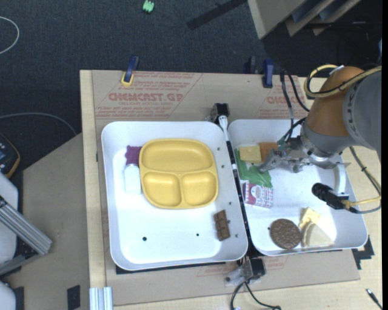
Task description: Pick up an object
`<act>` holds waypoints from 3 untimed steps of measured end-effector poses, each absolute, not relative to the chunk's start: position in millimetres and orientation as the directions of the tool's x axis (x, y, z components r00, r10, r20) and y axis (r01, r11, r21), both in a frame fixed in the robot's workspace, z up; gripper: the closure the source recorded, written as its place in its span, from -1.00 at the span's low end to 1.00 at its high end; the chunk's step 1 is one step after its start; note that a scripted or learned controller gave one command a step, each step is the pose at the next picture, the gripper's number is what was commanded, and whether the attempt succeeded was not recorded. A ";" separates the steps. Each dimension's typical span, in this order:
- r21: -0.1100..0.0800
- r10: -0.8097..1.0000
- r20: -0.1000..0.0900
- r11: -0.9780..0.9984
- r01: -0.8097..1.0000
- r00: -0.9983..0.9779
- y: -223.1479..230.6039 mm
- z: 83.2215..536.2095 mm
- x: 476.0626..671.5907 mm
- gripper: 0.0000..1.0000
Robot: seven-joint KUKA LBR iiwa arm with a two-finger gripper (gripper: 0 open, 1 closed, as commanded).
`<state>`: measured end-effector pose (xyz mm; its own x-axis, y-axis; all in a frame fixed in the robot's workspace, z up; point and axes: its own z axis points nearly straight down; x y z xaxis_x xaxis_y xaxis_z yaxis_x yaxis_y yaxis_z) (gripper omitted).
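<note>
Dark carpet floor surrounds a pale brown bench. Light wooden furniture stands behind the gripper; a metal rail lies well away from it.

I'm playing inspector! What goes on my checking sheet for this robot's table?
Surface: bench with the view's left bin and right bin, both white.
Job's things: in the right bin, green packet, pale block, pink packet, brown round cookie, yellow-white piece.
Clutter: in the left bin, yellow divided plate, purple thing, white thing, brown bar.
Grippers: the tool hangs over the right bin, beside the green packet.
Cables: black cables behind the arm; wires at the bench's front edge.
Surroundings: dark floor, blue clamps, metal rail.
</note>
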<state>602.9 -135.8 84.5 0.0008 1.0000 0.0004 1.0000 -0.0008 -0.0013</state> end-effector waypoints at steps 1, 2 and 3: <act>0.003 1.000 0.000 -0.001 1.000 0.001 -135.8 96.4 603.8 1.00; 0.007 1.000 -0.003 -0.001 1.000 0.001 -145.1 152.2 600.6 1.00; 0.008 1.000 -0.002 0.001 1.000 -0.001 -144.8 216.5 602.0 1.00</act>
